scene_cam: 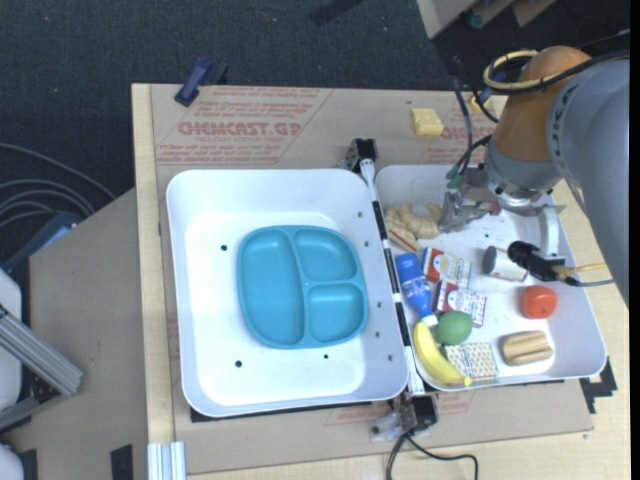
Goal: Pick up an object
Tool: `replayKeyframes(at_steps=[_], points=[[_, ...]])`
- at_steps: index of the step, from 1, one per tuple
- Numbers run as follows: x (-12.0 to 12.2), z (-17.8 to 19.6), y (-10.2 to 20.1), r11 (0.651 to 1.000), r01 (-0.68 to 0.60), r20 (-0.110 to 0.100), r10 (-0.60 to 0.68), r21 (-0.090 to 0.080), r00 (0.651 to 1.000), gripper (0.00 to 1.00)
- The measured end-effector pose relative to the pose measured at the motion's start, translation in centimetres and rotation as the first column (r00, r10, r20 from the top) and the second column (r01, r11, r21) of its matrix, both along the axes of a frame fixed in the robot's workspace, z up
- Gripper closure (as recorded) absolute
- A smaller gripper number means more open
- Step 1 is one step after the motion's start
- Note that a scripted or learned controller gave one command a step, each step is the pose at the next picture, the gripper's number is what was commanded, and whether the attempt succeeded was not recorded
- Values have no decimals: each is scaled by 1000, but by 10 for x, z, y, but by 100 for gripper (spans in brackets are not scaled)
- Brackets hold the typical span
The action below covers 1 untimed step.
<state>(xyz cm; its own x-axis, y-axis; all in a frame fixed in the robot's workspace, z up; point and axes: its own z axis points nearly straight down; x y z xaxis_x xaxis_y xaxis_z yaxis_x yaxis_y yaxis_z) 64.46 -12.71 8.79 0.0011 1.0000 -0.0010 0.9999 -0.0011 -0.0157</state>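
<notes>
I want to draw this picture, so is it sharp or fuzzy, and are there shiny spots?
Camera view: a bit soft and grainy all over; the small items by the banana blur together; the white bins look bright and washed out; the blue tray shows plainly; the floor stays dark.

yellow block point(427, 121) and blue clip point(197, 81) on bench point(250, 128)

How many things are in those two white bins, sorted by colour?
Blue: 2, a divided plate and a small tube
Yellow: 1, a banana
Green: 1, a round fruit
Red-orange: 1, a tomato-like ball
Tan: 2, a bread roll and a pale bunch
Total: 7 that I can tell apart; the small packets are too jumbled to count.
</notes>
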Motion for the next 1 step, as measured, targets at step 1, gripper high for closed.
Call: replayKeyframes(at_steps=[1], points=[[2,-2,2,1000,-1,16,1,0,1000,0]])
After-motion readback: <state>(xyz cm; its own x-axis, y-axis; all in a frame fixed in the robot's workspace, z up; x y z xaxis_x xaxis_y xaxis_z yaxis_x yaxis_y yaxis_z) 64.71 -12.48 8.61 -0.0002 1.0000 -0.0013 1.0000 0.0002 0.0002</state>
